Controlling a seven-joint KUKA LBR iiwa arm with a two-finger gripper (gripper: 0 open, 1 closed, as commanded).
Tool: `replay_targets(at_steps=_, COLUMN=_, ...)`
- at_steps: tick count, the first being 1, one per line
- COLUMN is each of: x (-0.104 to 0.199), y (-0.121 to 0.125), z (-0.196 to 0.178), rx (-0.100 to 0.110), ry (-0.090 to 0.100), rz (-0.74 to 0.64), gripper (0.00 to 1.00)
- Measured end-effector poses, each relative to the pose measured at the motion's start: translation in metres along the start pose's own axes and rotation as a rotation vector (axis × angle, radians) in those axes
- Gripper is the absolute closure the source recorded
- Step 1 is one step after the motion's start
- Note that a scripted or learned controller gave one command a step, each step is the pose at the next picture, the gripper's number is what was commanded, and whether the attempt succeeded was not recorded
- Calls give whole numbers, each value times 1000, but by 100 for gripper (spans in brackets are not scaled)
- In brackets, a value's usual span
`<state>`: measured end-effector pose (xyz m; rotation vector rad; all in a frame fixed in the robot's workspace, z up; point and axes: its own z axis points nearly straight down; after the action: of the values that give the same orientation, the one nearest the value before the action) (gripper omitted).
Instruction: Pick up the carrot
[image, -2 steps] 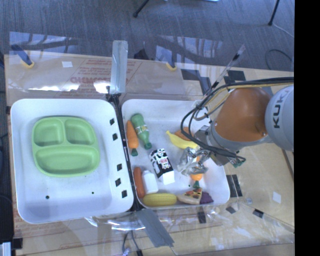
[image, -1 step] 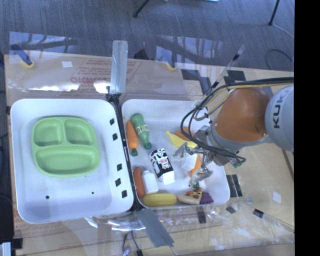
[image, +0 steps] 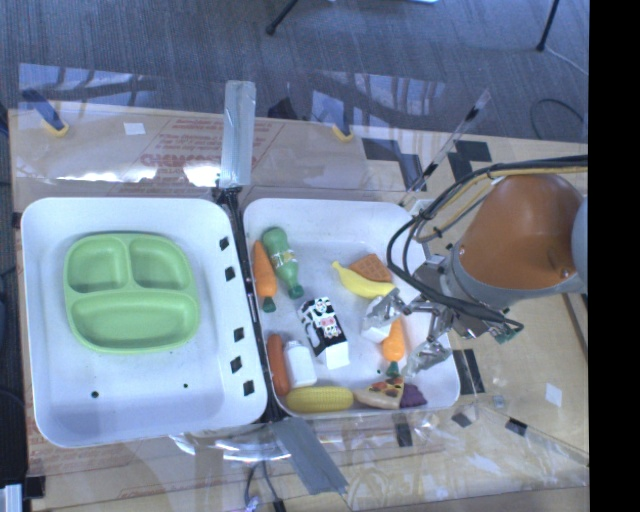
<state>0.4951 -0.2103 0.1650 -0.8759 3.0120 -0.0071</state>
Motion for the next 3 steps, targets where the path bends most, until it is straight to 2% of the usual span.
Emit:
replay_targets(at_steps=1, x=-21, y=-12, z=74, rx=-8, ry=2, rz=-215, gripper=0)
replay_targets(at_steps=2, x=-23, y=-11, z=63, rx=-8, ry=1, rz=-219, gripper=100)
replay_targets(at_steps=3, x=-25, y=-11, z=53, rx=-7, ry=-1, rz=-224, gripper=100)
